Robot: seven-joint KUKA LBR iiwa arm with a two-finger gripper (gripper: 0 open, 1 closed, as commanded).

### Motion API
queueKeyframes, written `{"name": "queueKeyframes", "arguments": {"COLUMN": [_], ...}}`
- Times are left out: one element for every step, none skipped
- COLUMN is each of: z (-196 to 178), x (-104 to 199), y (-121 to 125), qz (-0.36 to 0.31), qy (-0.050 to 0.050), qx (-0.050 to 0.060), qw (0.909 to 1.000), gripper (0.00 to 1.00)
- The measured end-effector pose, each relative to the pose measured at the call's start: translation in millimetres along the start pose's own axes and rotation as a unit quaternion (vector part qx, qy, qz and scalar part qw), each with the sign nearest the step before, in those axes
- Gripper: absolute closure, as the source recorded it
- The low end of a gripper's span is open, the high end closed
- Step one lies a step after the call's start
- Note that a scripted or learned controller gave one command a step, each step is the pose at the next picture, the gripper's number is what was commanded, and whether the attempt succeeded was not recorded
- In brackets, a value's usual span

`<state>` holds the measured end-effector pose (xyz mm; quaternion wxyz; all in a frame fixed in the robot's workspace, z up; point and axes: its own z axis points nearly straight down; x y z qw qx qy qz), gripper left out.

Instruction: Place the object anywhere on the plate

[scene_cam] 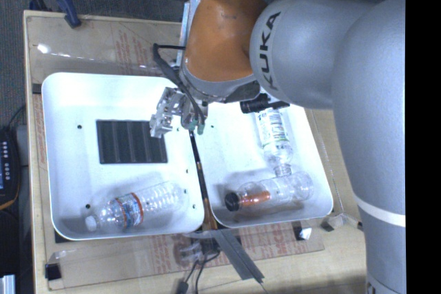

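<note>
My two-finger gripper [178, 118] hangs over the right edge of the left white bin [52, 148], just beside the dark ribbed rectangular plate [131, 141]. Whether it has anything in its grasp I cannot tell.

Nothing rests on the plate, so I judge the placing not yet done. One clear plastic bottle with an orange label [134, 206] lies near the front of the left bin. Two more clear bottles lie in the right bin [320, 169]: one upright-lying [273, 134], one with a dark cap [265, 194].

My grey arm reaches in from the right, orange band [217, 38] over the far bin edges, wrist pointing down.
</note>
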<state>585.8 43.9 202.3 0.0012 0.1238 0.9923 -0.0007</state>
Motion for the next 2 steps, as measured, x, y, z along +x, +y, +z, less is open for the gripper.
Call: {"name": "queueKeyframes", "arguments": {"z": [0,-10], "x": [0,-1], "y": [0,1], "qz": [0.0,-0.002], "qy": [0.0,-0.001], "qx": [0.0,0.0], "qw": [1.0,1.0], "gripper": [0.0,1.0]}}
